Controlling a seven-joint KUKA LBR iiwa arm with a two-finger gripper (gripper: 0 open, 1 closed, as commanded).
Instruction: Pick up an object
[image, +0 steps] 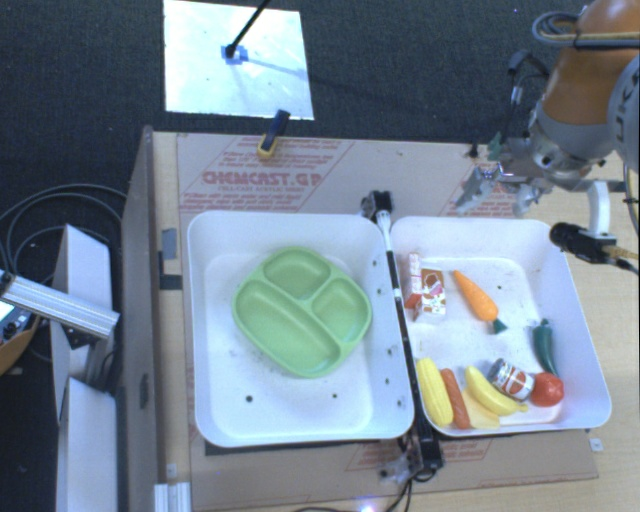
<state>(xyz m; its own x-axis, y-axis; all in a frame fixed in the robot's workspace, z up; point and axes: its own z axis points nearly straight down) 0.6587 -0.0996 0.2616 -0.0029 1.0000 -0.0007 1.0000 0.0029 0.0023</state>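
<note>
Grey arm with orange band (590, 70) sits at upper right, above the far edge of the right shallow white bin (580, 300). Two-finger metal gripper (497, 187) hangs over the cardboard behind that bin, well apart from all objects; fingers spread wide, nothing between them.

Right bin contents: orange plastic carrot (477, 296) mid-bin, small red-and-white carton (431, 292) just left of it, thin red-white stick (413, 278) touching the carton's left side. Dark green pepper (543, 346) near right wall. Front cluster: yellow corn cob (433, 391), orange sausage (456, 398) beside it, yellow banana (491, 392), small labelled can (511, 379) lying on banana, red tomato (547, 389) touching can.

Left shallow white bin (215, 300) holds a light green divided plastic plate (300, 311), three compartments, roughly centred.
</note>
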